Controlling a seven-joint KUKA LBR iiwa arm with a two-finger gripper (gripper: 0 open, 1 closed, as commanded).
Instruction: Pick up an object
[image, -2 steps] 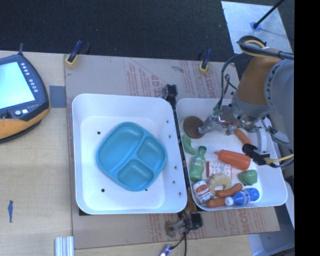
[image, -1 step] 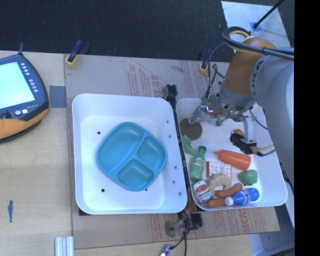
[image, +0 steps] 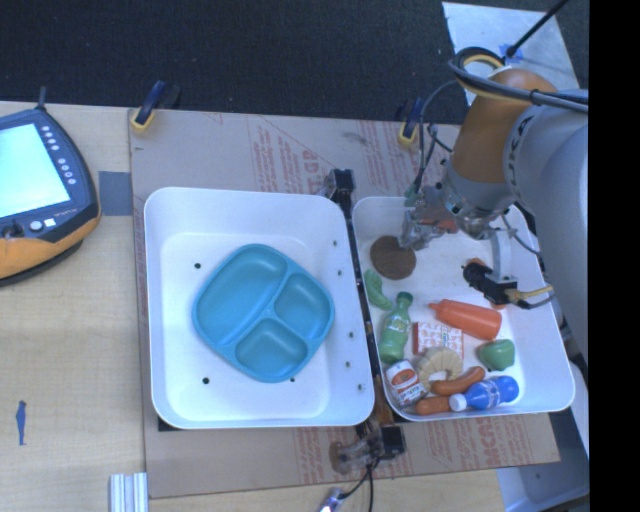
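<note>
Bins (image: 160, 215): I count two on the surface (image: 70, 340), side by side. The left one holds one blue divided plate (image: 264, 312). The right bin carries the clutter: one brown disc (image: 393, 257) at its far left corner, one green bottle (image: 395, 327), one orange carrot-like piece (image: 468, 318), one green pepper (image: 496, 353), one blue-capped bottle (image: 484, 394), two sausages (image: 450, 384) and one small can (image: 403, 380). My jaws (image: 420, 232) hang just above the disc's right edge; from this angle I cannot tell how wide they stand, and I see nothing between them.
</note>
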